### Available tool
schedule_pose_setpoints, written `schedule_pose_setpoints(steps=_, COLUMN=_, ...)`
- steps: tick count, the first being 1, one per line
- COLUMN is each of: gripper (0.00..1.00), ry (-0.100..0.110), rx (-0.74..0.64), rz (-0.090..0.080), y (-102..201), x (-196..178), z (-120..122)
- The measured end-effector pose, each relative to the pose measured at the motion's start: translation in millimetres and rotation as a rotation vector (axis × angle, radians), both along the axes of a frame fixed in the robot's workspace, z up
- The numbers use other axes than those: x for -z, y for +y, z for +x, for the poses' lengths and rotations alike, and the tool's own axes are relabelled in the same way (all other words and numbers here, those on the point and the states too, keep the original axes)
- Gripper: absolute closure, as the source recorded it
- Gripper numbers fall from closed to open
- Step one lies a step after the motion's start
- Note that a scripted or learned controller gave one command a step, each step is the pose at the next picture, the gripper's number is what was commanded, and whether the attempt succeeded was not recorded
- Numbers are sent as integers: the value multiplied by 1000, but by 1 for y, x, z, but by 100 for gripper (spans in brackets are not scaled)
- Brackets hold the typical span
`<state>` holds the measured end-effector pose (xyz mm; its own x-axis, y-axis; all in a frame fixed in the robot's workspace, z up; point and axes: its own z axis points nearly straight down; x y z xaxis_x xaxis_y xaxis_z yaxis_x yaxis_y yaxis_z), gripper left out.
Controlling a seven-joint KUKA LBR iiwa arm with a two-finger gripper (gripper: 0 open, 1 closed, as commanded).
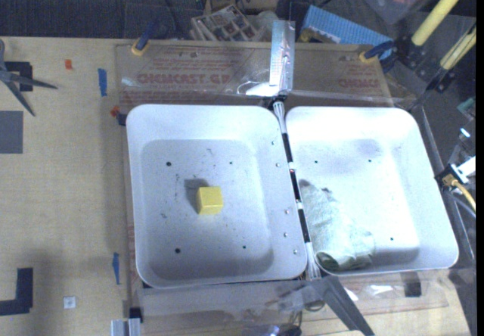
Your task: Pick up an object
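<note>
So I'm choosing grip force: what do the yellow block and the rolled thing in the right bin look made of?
Yellow block: probably foam or matte plastic; flat, even colour, no shine, crisp edges. Rolled thing: looks like a cloth or towel, off-white with a mottled, wrinkled surface and a soft curled end. Too small to be sure of either.

The pale crumpled cloth-like bundle [333,228] in the shallow white plastic bin [431,175] on the arm's side is too blurred to identify. Its far end is lost against the rim. Dark specks [227,230] in the other shallow white bin [136,175] are too small to tell. The long yellow pole [446,1] and the grey metal struts [340,310] are cut off by the edges.
</note>
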<state>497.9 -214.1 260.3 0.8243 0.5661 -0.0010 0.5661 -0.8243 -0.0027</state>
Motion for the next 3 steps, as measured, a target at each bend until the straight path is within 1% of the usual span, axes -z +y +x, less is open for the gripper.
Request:
schedule_pose_setpoints(steps=1, gripper=100, ry=2, rx=224, rz=1, y=17, x=54, z=-5)
schedule_pose_setpoints(steps=2, gripper=100, ry=-1, rx=402, rz=-2, y=-10, x=-11, z=-9)
schedule_pose_setpoints(steps=3, gripper=0, ry=-1, rx=402, rz=-2, y=-10, x=-11, z=-9)
